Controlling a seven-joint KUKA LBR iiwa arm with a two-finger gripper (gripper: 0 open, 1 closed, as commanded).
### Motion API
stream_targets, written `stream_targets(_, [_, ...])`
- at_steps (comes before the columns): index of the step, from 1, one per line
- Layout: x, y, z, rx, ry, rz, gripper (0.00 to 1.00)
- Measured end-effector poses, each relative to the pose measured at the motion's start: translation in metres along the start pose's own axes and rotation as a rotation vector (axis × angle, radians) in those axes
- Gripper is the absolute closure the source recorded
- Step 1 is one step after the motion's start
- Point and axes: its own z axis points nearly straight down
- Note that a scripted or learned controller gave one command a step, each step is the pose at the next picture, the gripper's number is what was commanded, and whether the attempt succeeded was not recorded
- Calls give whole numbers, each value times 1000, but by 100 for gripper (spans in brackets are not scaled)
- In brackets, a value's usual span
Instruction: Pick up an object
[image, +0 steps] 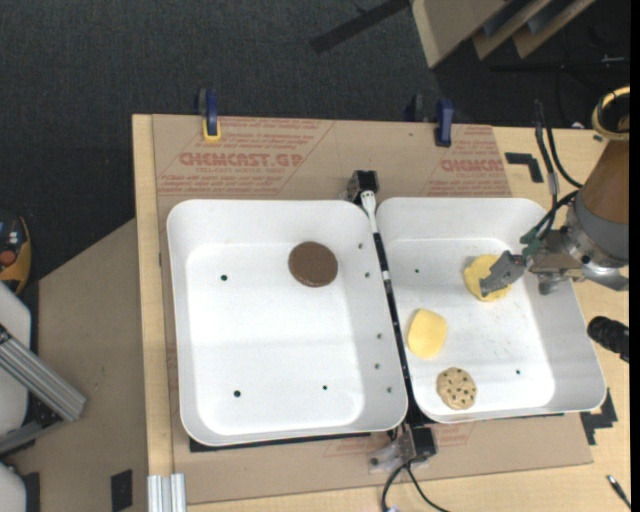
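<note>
My gripper (505, 273) reaches in from the right over the right bin (560, 390), low at a yellow lump (478, 272) in the bin's upper middle. Its dark tip overlaps the lump's right side and hides part of it. I cannot make out whether the lump is gripped. A second yellow piece (427, 333) lies near the right bin's left wall, apart from the gripper. Below it sits a round speckled cookie (456, 388). A brown disc (313, 264) lies in the upper middle of the left bin (200, 400).
The two bins meet at a black divider strip (381, 280). They rest on a cardboard sheet (250, 155) held by blue clamps (208, 108) at the far edge. Cables (548, 160) hang by the arm at the right.
</note>
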Motion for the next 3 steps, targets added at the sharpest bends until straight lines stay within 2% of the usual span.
stream_targets(1, [41, -15, 135, 1, 3, 0, 0])
stream_targets(2, [39, -12, 117, -10, 2, 0, 100])
stream_targets(3, [135, -24, -181, -21, 1, -9, 100])
